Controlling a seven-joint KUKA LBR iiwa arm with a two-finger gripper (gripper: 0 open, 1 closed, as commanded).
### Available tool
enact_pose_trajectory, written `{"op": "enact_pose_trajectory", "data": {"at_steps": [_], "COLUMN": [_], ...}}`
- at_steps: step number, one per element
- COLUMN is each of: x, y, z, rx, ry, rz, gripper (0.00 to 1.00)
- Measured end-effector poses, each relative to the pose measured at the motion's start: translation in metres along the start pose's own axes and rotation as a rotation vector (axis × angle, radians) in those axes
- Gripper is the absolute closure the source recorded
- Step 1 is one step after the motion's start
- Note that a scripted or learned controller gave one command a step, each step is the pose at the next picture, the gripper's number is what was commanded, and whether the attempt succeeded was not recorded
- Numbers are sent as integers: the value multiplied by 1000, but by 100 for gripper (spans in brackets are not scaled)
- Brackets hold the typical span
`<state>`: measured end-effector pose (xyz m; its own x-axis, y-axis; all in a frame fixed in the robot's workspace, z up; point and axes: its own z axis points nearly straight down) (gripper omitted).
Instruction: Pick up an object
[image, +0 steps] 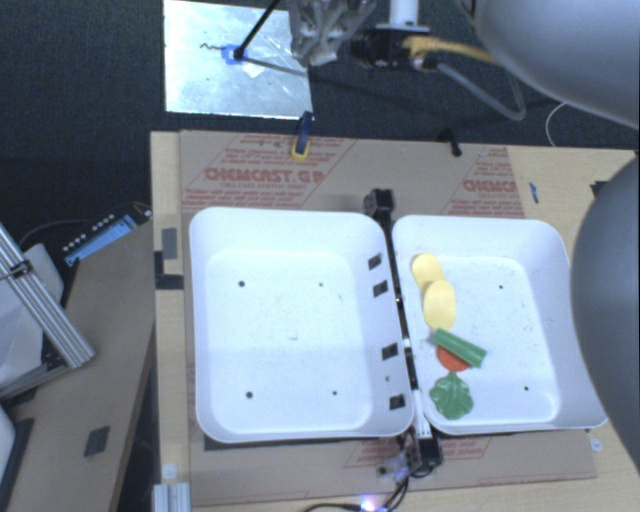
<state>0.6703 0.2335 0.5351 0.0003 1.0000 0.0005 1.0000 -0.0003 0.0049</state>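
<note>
Clustered along the left wall of the right bin (520, 250), lower right of the frame: two yellow pieces (434, 290), green stick (460, 348), green leaf (452, 397). Probably light, smooth, slippery plastic; best pinched across the narrow width. Gripper (320, 35) top centre, state impossible to tell.

The right bin (520, 250) held two yellow pieces (433, 290) along its left wall, then a green stick (460, 347) over a red piece (452, 362), then a green leaf (452, 397). The gripper (322, 35) hung well beyond the bin's far edge.
</note>
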Motion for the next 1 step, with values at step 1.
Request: {"op": "enact_pose_trajectory", "data": {"at_steps": [1], "x": [1], "y": [-27], "z": [-1], "rx": [4], "ry": [0], "rz": [-5], "gripper": [100]}}
